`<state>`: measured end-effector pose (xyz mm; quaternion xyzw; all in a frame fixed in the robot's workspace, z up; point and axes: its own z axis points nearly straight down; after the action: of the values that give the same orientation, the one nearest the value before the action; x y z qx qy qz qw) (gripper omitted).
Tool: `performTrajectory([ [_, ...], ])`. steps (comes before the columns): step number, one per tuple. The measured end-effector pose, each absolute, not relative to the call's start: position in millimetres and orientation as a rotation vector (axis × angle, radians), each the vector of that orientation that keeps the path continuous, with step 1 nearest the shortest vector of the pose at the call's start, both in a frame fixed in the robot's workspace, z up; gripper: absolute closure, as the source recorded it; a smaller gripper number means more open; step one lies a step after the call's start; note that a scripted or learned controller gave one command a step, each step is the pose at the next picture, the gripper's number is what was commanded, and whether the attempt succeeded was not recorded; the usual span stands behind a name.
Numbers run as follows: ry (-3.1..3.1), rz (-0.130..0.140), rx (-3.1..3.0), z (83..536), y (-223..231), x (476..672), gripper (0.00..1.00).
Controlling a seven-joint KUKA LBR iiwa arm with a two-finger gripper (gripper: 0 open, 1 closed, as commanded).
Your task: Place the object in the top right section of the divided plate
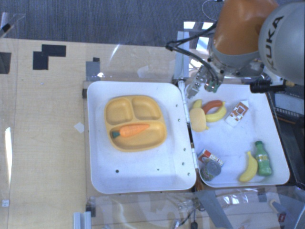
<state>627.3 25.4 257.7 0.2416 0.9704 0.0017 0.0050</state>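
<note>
Over the far left corner of the right bin (281, 175), the claw (201, 87) hangs from the grey arm (281, 37), which reaches in from the right with its orange band (240, 18) above the wrist. From this slanted view I cannot tell whether the claw is released or clenched, and no object can be made out in its grasp.

Just near of the claw, on the bin floor, lies a pale yellow fruit (198, 119). It touches a small banana (218, 114) that curls around a red piece (212, 104). Further right sits a small carton (237, 114). Along the near side of the same bin are a round can (210, 169), a second banana (249, 167) and a green bottle (262, 159), all well apart from the claw.

Left of the claw, across the wall between the two bins, the left bin (133, 175) holds the yellow divided plate (164, 133). An orange carrot (134, 130) lies across the plate's long near section, tip pointing right. The far right section (145, 109) of the plate lies to the claw's left and a little nearer. Which object the task means cannot be told from the picture.
</note>
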Motion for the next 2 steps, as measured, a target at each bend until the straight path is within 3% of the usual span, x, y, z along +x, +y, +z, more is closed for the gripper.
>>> performTrajectory([
  [1,3.116,0.004,0.352,215.4,46.5,609.9,1.00],
  [2,3.133,0.004,0.152,204.8,106.1,602.6,1.00],
])
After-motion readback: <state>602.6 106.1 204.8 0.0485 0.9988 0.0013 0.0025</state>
